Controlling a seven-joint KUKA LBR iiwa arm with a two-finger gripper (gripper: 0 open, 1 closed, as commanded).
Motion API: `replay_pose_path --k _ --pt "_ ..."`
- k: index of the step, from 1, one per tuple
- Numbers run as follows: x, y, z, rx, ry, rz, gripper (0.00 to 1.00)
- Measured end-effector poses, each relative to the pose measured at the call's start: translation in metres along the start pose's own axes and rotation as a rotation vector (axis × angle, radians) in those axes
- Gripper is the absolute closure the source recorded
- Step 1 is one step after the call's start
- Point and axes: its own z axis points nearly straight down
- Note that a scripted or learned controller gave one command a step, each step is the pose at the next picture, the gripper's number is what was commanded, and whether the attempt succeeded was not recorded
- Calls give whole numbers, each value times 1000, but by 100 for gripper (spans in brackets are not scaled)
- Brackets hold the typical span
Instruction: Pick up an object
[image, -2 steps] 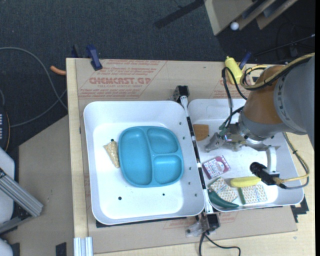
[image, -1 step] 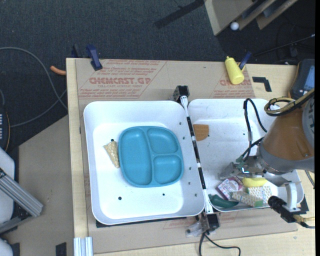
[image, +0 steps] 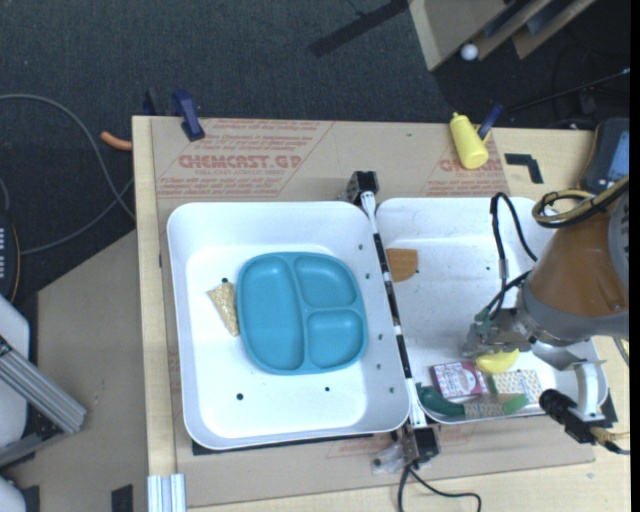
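Observation:
My gripper reaches down into the right bin from the right, under the grey and orange arm. Its tips sit right over a small yellow object near the bin's front. Whether that object is between the tips is hidden by the wrist. Just in front lie a pink and white packet, a patterned card and a dark green piece. A brown flat piece lies at the bin's left wall.
The left bin holds a blue divided plate and a tan sponge-like piece beside it. A yellow bottle and a blue clamp rest on the bench behind the bins. Black cable loops over the right bin.

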Motion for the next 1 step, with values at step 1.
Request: replay_pose_path --k 1 --pt "-43 0 -115 2 0 -1 100"
